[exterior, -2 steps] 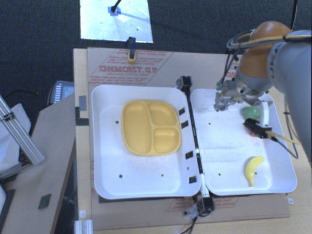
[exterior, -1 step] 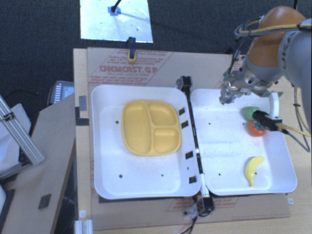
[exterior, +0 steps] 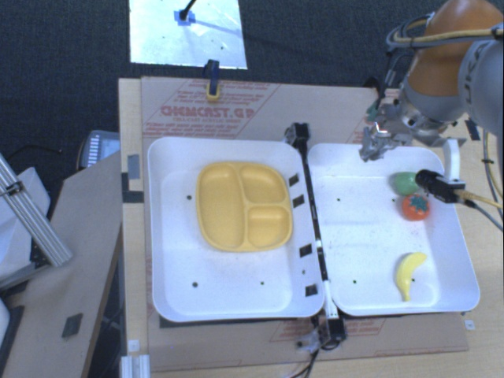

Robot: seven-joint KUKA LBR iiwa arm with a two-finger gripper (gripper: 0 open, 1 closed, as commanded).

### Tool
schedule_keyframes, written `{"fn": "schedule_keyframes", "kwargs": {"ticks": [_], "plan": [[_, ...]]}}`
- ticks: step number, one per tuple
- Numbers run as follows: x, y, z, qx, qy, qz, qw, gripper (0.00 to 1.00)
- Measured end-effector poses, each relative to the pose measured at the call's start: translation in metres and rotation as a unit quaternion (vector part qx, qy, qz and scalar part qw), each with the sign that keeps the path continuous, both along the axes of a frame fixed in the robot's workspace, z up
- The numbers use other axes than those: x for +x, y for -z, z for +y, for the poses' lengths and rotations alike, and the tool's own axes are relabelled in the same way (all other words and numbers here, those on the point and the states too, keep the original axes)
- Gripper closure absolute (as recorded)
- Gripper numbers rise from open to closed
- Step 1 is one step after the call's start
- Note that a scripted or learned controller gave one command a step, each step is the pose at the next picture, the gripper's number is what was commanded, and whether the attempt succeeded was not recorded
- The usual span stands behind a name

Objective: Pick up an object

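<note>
Three small objects lie in the right bin (exterior: 370, 235): a green one (exterior: 405, 183) near the far right, an orange-red tomato-like one (exterior: 415, 207) just in front of it, and a yellow banana (exterior: 409, 272) toward the near right. My gripper (exterior: 372, 150) hangs over the bin's far edge, left of the green object and apart from all three. Nothing shows between its tips.
The left bin (exterior: 169, 235) holds a yellow divided plate (exterior: 242, 205). A black clip strip (exterior: 309, 219) runs between the bins. The arm's orange band (exterior: 453, 38) and cables fill the upper right. Brown cardboard (exterior: 236, 109) lies beyond the bins.
</note>
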State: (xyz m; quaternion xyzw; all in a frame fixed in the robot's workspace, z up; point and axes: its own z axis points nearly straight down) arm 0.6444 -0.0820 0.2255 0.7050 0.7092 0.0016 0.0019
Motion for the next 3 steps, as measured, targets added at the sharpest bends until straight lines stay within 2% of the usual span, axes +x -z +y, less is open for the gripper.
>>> {"fn": "schedule_keyframes", "kwargs": {"ticks": [1,3], "plan": [[0.010,0.002,0.049,0.0008,-0.002,0.001,1.0000,1.00],[-0.006,-0.001,0.155,0.0014,-0.002,0.002,1.0000,1.00]]}}
